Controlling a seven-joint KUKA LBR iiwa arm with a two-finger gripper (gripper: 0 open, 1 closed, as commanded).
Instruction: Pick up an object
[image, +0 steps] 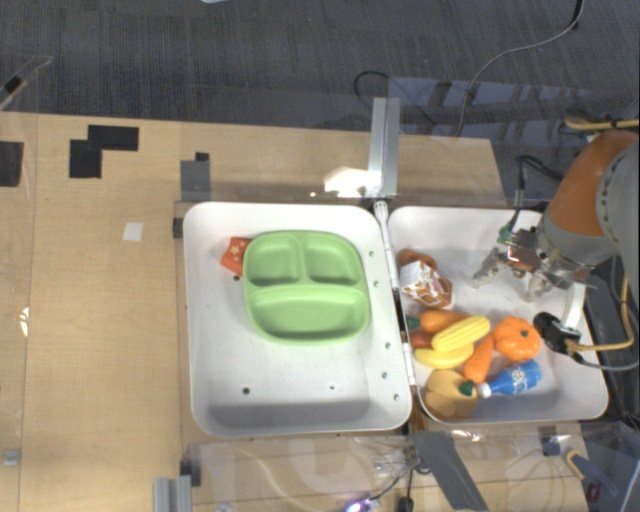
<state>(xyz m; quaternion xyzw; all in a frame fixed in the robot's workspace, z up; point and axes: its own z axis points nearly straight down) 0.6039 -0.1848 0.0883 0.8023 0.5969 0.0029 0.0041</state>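
Over the right bin (590, 400) the gripper (520, 268) hovers above bare floor, holding nothing that I can see. Toy food (470, 350) lies heaped near the divider, likely the easiest target.

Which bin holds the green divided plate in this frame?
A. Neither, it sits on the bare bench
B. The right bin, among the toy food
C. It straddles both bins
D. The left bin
D. The green divided plate lies inside the left bin, while the toy food, such as the orange, sits in the right bin.
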